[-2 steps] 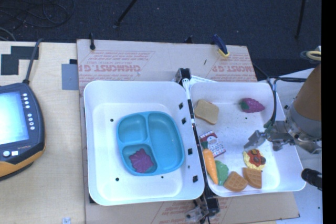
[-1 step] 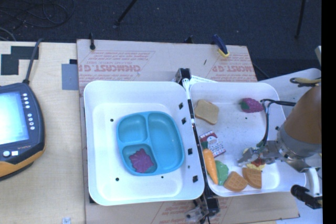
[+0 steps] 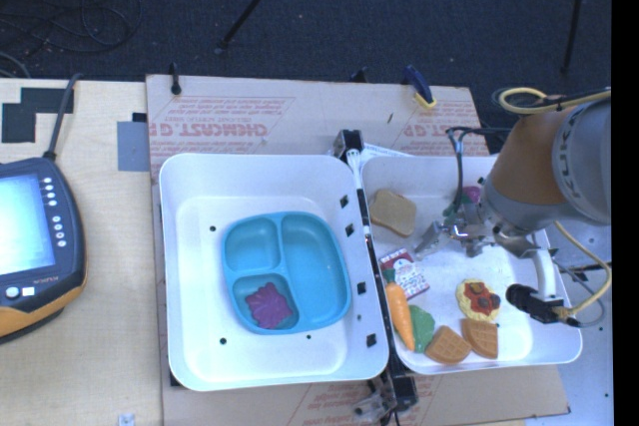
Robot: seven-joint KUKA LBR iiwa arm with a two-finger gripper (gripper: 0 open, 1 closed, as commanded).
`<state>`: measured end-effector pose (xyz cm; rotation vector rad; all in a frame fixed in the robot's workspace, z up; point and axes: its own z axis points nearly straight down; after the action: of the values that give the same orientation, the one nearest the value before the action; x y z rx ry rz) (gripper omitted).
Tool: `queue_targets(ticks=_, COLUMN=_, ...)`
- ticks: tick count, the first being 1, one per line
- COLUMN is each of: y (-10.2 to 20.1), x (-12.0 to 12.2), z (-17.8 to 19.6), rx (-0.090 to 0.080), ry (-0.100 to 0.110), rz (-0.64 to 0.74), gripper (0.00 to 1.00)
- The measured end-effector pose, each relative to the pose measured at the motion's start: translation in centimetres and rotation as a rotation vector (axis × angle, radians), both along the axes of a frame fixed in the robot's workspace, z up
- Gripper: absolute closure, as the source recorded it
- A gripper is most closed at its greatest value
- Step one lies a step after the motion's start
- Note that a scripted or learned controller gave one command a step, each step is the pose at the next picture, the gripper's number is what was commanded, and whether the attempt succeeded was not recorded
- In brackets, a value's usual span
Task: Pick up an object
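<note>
The grey arm (image 3: 559, 170) with its orange band enters from the right edge of the frame and bends down over the right white bin (image 3: 559, 349), where its gripper (image 3: 449, 232) hangs in the bin's upper middle; whether its fingers are spread or pressed together cannot be told from this slant, and nothing is seen between them. The objects to pick lie in that bin: a tan bread slice (image 3: 393, 211) at the upper left, just left of the gripper, a small red-and-white packet (image 3: 406, 274) below it, an orange carrot (image 3: 399, 312) along the left wall with a green piece (image 3: 421, 326) beside it, two brown waffle-like pieces (image 3: 463, 343) near the bottom edge, and a round pizza toy (image 3: 478, 299) right of center. The left white bin (image 3: 190, 214) in the middle of the frame holds a blue divided tray (image 3: 300, 254), with a purple object (image 3: 267, 304) in its lower-left compartment. A handheld control pendant (image 3: 30, 244) rests at the far left of the bench.
</note>
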<state>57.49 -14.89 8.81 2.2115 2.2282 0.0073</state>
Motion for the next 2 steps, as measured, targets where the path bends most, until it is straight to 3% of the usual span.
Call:
queue_targets(ticks=1, y=-4.3, x=-9.5, z=0.0, rx=0.0, ry=0.011, rz=-0.013, gripper=0.0)
queue_targets(ticks=2, y=-4.2, x=-9.1, z=1.0, rx=0.0, ry=0.007, rz=-0.015, gripper=1.0)
